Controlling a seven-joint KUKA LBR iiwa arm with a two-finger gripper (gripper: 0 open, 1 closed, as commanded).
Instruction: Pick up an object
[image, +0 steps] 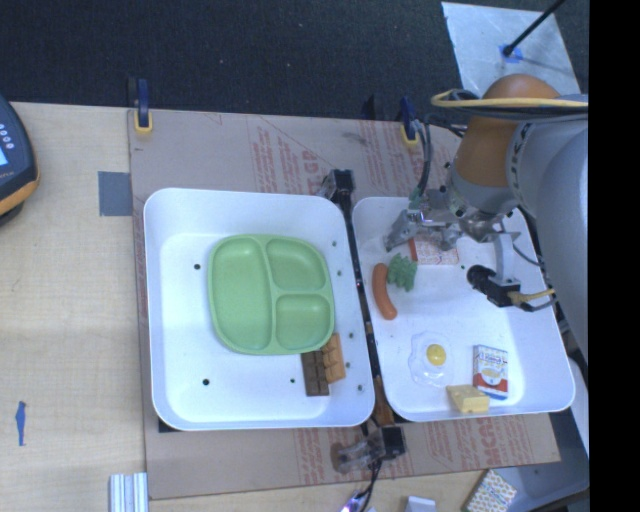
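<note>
Hovering gripper (432, 228), grip state unclear; right bin (545, 345): one sausage (384, 291), one egg (434, 355), one broccoli (402, 271).

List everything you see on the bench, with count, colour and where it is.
Bins: two, white, side by side on the bench.
Divided plate: one, light green, in the left bin.
Block: one, brown, left bin, at the plate's near right corner.
Sausage: one, orange-red, right bin, left side.
Broccoli piece: one, green, right bin, beside the sausage.
Fried egg: one, white with yellow yolk, right bin, near middle.
Small carton: one, white and red, right bin, near right.
Cheese wedge: one, yellow, right bin, near edge.
Arm: one, grey with orange band, from the right.
Hand: one, over the right bin's far end.
</note>
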